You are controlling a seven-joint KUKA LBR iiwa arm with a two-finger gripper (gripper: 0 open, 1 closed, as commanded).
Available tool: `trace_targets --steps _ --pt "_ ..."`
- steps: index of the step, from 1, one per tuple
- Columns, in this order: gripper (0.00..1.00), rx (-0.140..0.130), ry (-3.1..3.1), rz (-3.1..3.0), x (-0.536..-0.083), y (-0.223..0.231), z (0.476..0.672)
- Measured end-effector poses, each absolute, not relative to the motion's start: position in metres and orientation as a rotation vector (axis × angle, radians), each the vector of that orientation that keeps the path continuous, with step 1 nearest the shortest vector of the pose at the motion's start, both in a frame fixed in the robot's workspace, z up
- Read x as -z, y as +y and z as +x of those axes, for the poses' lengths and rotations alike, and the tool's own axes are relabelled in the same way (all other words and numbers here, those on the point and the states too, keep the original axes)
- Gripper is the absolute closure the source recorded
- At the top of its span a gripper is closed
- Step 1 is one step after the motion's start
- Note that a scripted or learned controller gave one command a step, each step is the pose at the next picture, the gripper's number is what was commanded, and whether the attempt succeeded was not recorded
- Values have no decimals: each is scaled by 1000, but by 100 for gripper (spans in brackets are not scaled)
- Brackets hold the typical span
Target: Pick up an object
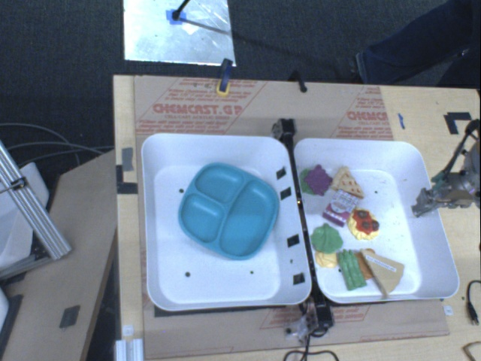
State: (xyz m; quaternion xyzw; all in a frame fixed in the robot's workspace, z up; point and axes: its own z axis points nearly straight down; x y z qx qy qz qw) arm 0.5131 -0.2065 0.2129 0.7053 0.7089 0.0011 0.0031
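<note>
Glossy white bins point(225, 153) hold blue sectioned plate point(228, 210), toys.

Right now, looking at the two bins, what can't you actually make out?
- Tool: small and blurred at the camera view's right edge; open or shut is unclear.
- Arm: cut off by the right edge.
- Toy food pile in the right bin: pieces overlap; small ones can't be identified.
- Blue divided plate: compartment contents too uniform to judge.

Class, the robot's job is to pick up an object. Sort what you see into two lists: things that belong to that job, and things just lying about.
Belongs to the job:
gripper
purple toy
pizza slice
green toy
right bin

Just lying about:
blue divided plate
left bin
foil sheet
</note>
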Motion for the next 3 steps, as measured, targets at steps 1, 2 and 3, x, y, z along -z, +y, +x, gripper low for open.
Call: trace_targets --steps 1,2,3 --pt "100 0 2222 2221 -191 -206 486" --pt "100 -3 2226 2212 -244 -158 487" --pt "100 -8 2226 2204 -219 -149 609"
